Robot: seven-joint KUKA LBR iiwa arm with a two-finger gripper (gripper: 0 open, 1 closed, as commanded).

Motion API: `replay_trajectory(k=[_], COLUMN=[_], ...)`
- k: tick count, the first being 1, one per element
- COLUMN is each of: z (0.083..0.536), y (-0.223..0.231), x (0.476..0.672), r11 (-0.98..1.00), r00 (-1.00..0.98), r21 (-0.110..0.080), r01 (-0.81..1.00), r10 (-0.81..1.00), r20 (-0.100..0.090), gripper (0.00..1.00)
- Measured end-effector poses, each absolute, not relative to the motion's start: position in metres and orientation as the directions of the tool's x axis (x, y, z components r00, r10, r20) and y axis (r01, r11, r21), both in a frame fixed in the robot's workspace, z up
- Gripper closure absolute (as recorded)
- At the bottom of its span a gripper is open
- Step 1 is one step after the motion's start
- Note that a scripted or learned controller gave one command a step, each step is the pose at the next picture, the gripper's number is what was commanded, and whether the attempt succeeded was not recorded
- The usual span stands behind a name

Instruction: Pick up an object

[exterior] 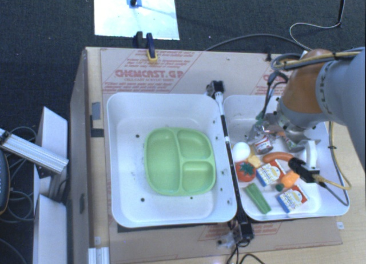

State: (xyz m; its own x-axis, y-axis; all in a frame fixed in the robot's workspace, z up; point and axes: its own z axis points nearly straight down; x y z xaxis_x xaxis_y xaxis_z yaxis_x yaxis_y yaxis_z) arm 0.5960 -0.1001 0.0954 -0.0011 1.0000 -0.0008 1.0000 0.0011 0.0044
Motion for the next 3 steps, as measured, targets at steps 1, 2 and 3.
replay_trajectory(k=[1, 2, 3], z=[0.167, 0.207, 0.230], y=[-0.103, -0.132, -0.137], x=[0.590, 0.595, 0.497], r11=[0.001, 0.001, 0.000], r00=[-0.001, -0.001, 0.000], r21=[0.004, 0.003, 0.001], r01=[1.000, 1.000, 1.000], r10=[1.000, 1.000, 1.000], r20=[-0.001, -0.002, -0.001], gripper=[1.00, 1.00, 1.00])
